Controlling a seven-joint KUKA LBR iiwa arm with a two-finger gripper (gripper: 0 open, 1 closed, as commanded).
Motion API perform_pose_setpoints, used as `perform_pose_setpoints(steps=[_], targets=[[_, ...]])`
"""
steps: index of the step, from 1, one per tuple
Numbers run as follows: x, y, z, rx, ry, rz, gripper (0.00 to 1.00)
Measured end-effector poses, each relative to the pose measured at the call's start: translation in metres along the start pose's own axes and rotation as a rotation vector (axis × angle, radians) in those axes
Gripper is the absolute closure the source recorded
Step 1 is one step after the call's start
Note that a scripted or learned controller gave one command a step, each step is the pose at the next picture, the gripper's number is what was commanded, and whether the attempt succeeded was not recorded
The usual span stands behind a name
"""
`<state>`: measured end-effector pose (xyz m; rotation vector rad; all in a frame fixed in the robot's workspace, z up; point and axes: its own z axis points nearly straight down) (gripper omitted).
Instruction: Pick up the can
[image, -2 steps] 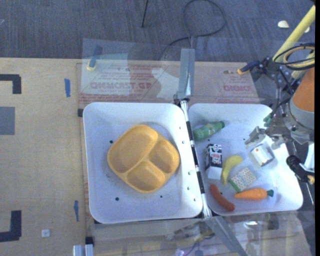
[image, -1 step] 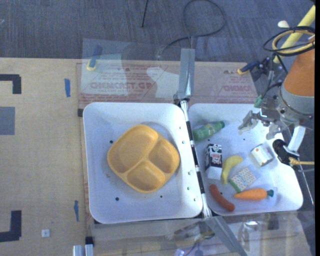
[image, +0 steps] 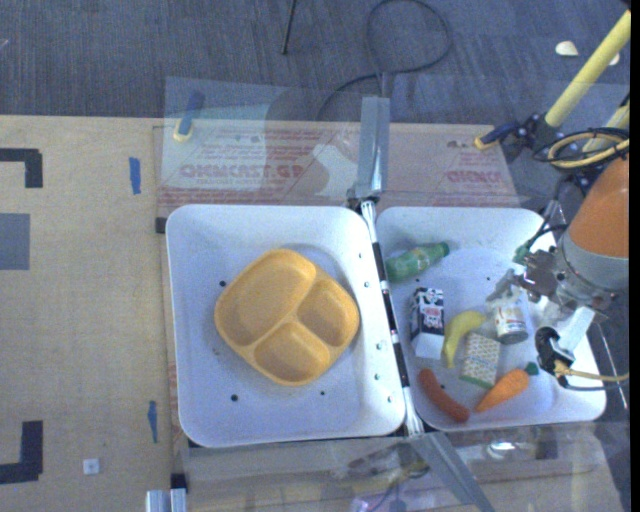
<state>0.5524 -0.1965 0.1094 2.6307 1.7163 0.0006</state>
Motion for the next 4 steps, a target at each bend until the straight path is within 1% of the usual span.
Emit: perform_pose_setpoints(steps=[1,2,3,4], targets=[[-0.025,-0.051,0.021,-0.005,0.007,0.075,0.00],[0.005,0.002,0.021,-0.007,0.001,0.039,0.00],[0.005,0.003,0.010,-0.009,0.001,0.039,1.00],[0.005,0.003,0.010,-0.009,0.001,0.039,0.00]])
